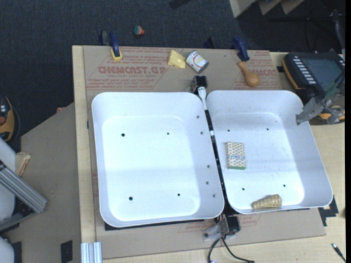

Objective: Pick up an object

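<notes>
Two shallow white bins are sitting side by side, the right bin [307, 163] holding a speckled rectangular sponge with a green underside [236, 155] near its centre and a tan cone-shaped piece [266, 203] at six o'clock. Hanging at the right bin's three o'clock rim, the grey gripper [308, 113] is carrying nothing, and how wide it stands I cannot tell.

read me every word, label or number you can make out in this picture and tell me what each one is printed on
"CHEMCAST G.P", in red, repeated across the brown protective paper on the board behind the two bins.
The patterned sponge in the right bin: print too small to read.
The small white packet on the board: markings blurred.
The black handheld pendant at far right: buttons and screen unreadable.
</notes>
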Controlling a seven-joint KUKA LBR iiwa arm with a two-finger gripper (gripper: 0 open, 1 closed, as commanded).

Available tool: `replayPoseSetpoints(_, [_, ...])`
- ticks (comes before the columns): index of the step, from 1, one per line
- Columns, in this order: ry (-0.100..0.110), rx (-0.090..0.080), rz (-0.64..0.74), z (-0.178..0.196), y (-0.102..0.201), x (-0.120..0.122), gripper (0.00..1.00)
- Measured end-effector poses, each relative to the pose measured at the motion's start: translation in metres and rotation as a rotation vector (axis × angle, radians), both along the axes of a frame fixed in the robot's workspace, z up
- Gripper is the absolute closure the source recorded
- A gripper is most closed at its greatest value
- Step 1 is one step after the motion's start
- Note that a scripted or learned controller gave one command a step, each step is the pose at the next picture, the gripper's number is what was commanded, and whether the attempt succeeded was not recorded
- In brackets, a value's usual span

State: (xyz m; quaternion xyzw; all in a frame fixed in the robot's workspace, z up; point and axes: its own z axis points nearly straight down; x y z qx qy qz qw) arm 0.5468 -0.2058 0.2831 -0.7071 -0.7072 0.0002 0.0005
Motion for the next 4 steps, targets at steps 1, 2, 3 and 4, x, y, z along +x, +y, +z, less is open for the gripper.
replayPoseSetpoints(1, [-0.004,-0.002,0.001,0.011,0.000,0.001,1.00])
replayPoseSetpoints(2, [-0.023,-0.011,0.001,0.175,-0.020,0.008,1.00])
replayPoseSetpoints(3, [0.005,0.003,0.005,0.093,0.062,-0.005,1.00])
replayPoseSetpoints(4, [0.007,0.003,0.008,-0.013,0.178,0.009,1.00])
